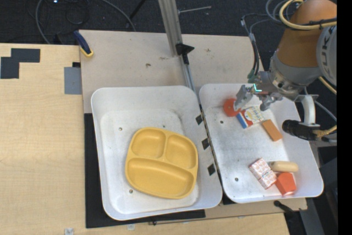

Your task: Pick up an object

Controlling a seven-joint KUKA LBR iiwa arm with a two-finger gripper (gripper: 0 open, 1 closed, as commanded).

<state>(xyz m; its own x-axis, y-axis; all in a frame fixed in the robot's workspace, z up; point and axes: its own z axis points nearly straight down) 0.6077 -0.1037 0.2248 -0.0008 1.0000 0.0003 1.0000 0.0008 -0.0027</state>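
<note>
Objects for picking are all sitting in the right bin [308,187]: a red round piece [230,107] up near the far left part, a blue-and-red bar [242,119] just beside it, a white printed packet [254,114] touching that, and an orange block [271,130] a bit toward the front. Down at the near edge there's a pink patterned box [262,172], a tan roll-shaped thing [284,167] and a red-orange cube [285,183], all bunched close together. The gripper [256,98] hangs right over the red piece / packet cluster with its fingers spread apart, and nothing is between them as far as I can see. The left bin [104,118] has a yellow divided tray [161,163] lying flat in it. An aluminium post [168,14] stands behind the bins.
</note>
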